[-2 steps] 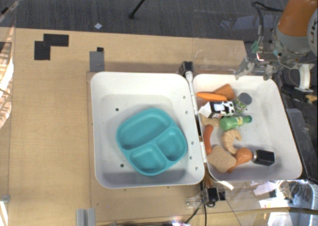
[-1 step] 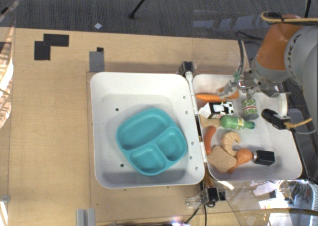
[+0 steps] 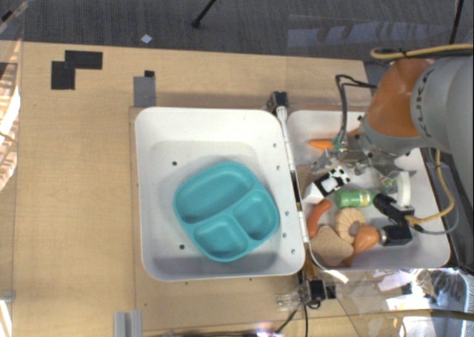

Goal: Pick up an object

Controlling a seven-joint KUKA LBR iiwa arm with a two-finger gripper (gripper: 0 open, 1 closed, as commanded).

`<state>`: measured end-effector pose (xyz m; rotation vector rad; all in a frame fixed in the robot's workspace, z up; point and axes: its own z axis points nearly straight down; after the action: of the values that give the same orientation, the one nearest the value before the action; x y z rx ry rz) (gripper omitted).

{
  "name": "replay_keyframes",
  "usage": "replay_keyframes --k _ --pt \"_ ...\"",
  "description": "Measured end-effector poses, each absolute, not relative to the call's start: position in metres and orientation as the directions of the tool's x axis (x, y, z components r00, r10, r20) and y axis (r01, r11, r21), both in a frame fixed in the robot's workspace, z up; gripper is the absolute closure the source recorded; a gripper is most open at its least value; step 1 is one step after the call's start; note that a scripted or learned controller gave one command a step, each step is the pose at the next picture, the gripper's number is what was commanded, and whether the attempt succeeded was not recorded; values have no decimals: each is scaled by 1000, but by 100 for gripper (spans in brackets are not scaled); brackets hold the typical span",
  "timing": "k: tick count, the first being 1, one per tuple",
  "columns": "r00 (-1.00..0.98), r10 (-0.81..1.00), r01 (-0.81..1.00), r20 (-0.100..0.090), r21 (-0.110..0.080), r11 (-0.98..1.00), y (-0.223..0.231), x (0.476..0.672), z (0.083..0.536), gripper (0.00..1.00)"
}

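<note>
Looking from the left, the wooden table (image 3: 74, 202) carries a shallow white plastic bin (image 3: 152, 180), and inside it lies a teal plastic plate with three sections (image 3: 226, 211), a bit tilted and near the middle. Nothing else lies in that bin. Just beside it, sharing the middle wall, is the second white plastic bin (image 3: 433, 250), and this one is full of small toys bunched close together. Near its top left lies a little orange carrot-shaped toy (image 3: 322, 144). Below that is a small black-and-white patterned block (image 3: 337, 177), and just below it a green plastic bottle (image 3: 351, 198) lies on its side. Lower still sit a reddish sausage-shaped toy (image 3: 318, 213), a tan bread-like lump (image 3: 335, 243) and a small orange rounded toy (image 3: 366, 237), all touching or nearly touching. The grey arm with its orange band (image 3: 396, 102) leans in from the right, and the claw (image 3: 355, 156) is down low over the top of the pile, near the carrot and the patterned block. I cannot tell if the claw is spread or pressed together, because the wrist and wires hide it. No toy can be seen pinched in it. To do this step well, I think the claw should choose one toy that sits apart, like the carrot, come straight down on it, squeeze it across its thin side, and lift slowly so the neighbours do not get dragged along.
</note>
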<state>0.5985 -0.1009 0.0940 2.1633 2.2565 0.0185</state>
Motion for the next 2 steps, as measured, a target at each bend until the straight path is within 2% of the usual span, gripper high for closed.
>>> replay_keyframes --k 1,2 --pt "130 991 991 1 17 -130 -98 628 93 0" --pt "124 992 992 4 28 -124 -95 632 107 100"
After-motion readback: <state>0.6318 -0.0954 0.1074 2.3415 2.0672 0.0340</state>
